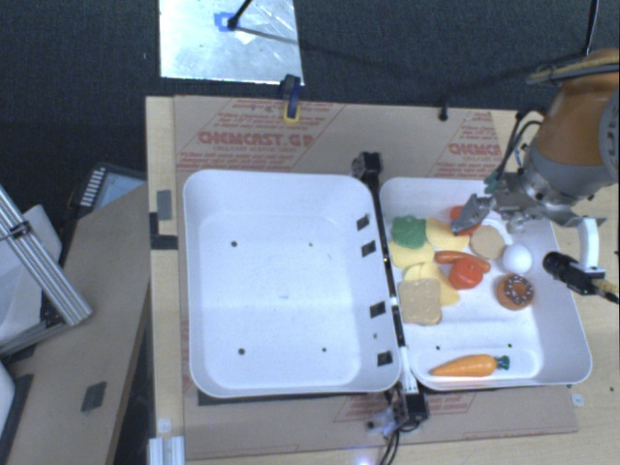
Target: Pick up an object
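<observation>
The right bin (562,352) holds several toy foods. A green vegetable (409,231) lies at its left, beside a yellow piece (441,236). A red tomato (467,273), a bread slice (420,302), a donut (514,291), a white egg (517,258) and a beige round piece (487,243) sit mid-bin. A carrot (469,364) lies near the front wall. My gripper (481,211) hangs low over the bin's far part, right above a small red item (461,217) that it partly hides. Nothing visibly hangs from it.
The left bin (281,279) sits beside the right one, with a black hinged divider (383,260) between them. A black cylinder (572,271) juts in at the right bin's right wall. Cardboard (252,134) lies under both bins.
</observation>
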Motion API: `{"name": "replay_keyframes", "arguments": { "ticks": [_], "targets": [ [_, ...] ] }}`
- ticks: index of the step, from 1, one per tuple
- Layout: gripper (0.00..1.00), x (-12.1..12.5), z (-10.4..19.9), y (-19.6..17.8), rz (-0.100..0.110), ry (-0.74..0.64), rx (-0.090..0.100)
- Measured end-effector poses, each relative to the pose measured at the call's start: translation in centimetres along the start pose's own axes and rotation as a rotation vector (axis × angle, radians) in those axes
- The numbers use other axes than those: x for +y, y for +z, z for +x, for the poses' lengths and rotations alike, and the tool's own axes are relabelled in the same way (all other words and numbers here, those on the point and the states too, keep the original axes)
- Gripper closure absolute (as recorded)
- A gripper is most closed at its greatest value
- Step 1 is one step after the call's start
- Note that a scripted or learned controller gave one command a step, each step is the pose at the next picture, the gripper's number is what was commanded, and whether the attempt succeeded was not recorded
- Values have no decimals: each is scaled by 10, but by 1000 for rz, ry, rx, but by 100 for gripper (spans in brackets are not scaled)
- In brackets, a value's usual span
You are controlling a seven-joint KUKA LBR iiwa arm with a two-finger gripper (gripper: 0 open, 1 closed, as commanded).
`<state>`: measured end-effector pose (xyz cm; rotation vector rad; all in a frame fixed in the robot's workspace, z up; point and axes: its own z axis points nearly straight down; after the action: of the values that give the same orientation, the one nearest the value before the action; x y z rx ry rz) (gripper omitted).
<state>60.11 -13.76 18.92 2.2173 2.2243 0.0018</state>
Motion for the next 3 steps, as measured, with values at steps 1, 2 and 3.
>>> {"name": "replay_keyframes", "arguments": {
  "ticks": [1,2,3],
  "targets": [
    [0,26,25,109,5,-1,1],
    [100,29,24,92,-7,-1,0],
    [100,-32,29,105,3,3,0]
  ]
}}
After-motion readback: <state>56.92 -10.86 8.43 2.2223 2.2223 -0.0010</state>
